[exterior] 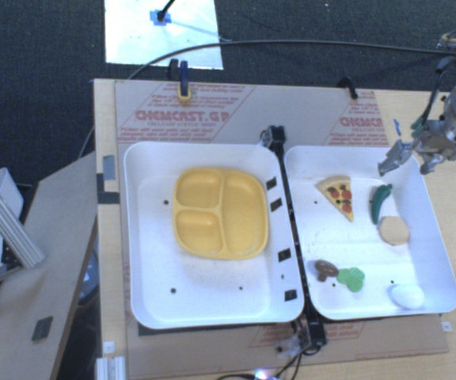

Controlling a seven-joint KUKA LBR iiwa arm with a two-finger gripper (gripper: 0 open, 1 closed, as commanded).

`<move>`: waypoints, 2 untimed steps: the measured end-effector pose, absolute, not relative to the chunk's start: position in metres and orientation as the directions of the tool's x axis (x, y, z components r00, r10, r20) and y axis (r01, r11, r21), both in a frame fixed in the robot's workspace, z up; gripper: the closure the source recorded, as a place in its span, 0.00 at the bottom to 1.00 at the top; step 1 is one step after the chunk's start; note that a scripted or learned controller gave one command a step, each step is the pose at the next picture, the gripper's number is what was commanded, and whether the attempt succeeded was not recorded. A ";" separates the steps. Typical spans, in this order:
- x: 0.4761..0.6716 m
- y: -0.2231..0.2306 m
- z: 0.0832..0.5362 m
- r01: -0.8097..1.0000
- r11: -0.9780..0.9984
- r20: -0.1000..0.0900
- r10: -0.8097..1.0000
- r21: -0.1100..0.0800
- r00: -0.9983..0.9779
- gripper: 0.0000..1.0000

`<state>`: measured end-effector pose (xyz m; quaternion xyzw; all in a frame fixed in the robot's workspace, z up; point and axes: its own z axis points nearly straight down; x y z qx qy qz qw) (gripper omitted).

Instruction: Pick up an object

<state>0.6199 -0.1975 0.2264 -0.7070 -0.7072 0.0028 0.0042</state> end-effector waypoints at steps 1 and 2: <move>0.623 -0.197 0.234 1.000 0.003 -0.001 1.000 0.002 -0.003 0.00; 0.626 -0.194 0.193 1.000 0.006 -0.001 1.000 0.000 -0.006 0.00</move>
